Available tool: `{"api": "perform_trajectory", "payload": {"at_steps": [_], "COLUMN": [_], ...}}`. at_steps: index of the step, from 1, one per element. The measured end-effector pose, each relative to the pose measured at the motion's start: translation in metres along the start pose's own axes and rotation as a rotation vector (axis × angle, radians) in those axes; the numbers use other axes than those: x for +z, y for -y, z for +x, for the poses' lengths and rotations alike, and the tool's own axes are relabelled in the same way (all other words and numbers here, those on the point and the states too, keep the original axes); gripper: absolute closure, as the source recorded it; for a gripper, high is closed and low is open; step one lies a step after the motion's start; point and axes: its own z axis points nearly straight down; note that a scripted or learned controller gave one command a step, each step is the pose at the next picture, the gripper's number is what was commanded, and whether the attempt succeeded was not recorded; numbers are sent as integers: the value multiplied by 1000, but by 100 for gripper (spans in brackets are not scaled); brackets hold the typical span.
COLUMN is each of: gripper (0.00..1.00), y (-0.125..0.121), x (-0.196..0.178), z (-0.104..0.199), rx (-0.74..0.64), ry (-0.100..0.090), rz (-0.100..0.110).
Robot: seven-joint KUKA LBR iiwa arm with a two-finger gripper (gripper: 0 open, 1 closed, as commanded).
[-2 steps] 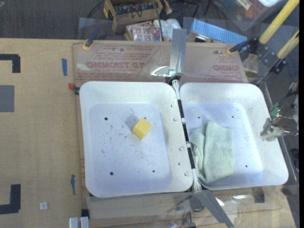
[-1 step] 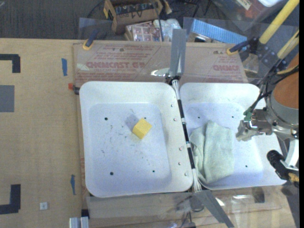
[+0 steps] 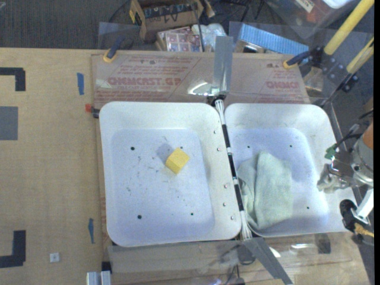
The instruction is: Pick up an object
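On the plywood bench [image 3: 47, 159], two white bins touch along their inner rims. A yellow block [image 3: 177, 160] lies mid left bin [image 3: 119, 117], room all around. A pale cloth [image 3: 268, 189] crowds the right bin's [image 3: 309, 123] inner wall. The gripper [image 3: 333, 174] hangs at its outer rim.

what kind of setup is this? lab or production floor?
Likely a robotics lab test bench: two shallow white bins taped and clamped to cardboard, holding a yellow block and a pale cloth, the arm at right, cluttered gear behind.
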Motion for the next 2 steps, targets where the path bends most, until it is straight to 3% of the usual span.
{"api": "perform_trajectory", "payload": {"at_steps": [1, 2], "gripper": [100, 100], "y": [-5, 9], "x": [-101, -115], "z": [-10, 25], "rx": [-96, -308], "ry": [2, 1], "rz": [-4, -3]}}
